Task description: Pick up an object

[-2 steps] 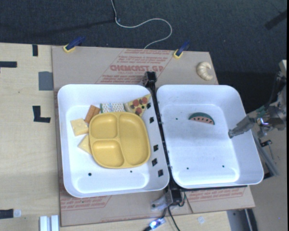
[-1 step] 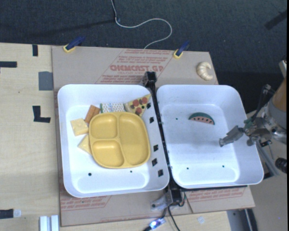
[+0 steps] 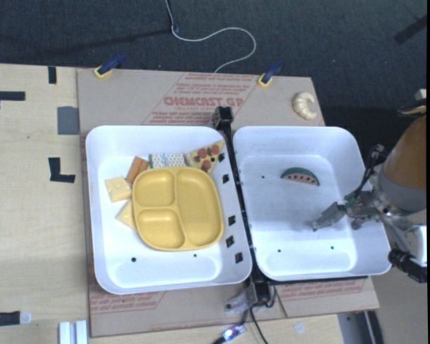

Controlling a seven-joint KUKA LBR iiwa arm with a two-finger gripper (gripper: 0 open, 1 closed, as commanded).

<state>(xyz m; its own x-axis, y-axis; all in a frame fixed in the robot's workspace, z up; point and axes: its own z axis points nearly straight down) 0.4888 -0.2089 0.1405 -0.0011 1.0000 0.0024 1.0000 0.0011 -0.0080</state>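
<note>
A: Where is the gripper (image 3: 328, 218) relative to the right bin (image 3: 344, 143)?

B: Low inside it, near its right wall; whether it is apart or together, I cannot tell; nothing shows between its tips.

A: And the watermelon slice (image 3: 300, 177)?

B: On that bin's floor, toward its back wall, apart from the gripper; the yellow divided plate (image 3: 178, 208) lies in the neighbouring left bin (image 3: 107, 143).

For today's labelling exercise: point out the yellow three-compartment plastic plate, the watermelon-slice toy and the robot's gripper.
yellow three-compartment plastic plate (image 3: 178, 208), camera view, centre where the dividers meet
watermelon-slice toy (image 3: 301, 177), camera view, middle of the red flesh
gripper (image 3: 322, 221), camera view, at the fingertips over the right bin
</note>
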